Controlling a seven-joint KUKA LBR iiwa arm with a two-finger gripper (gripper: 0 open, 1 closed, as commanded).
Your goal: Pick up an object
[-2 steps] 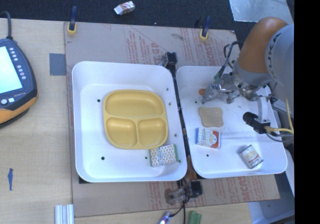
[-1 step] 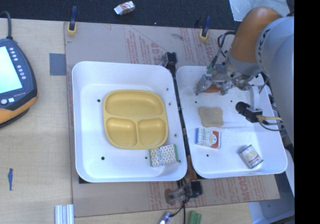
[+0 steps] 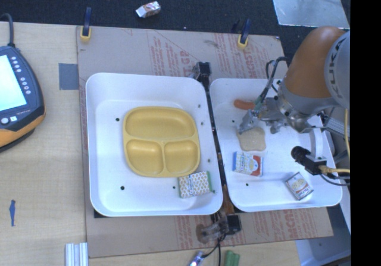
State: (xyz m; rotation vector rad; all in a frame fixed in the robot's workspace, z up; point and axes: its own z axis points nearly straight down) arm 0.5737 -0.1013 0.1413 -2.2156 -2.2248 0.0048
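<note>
We saw the right bin (image 3: 333,199) holding a pale, soft-looking slab (image 3: 252,139), probably light and best pinched across its narrow width, directly beneath the pincer (image 3: 250,122), whose opening we could not tell, with a small carton (image 3: 247,163) nearby.

Two white bins (image 3: 95,140) sit on a tan worktop (image 3: 41,199). A yellow divided plate (image 3: 161,140) lies beside a green-speckled packet (image 3: 194,184). At right: an orange-red sausage (image 3: 243,104), a beige slab (image 3: 252,139), a blue-and-white carton (image 3: 247,163), and a grey-and-orange arm (image 3: 315,68).
</note>
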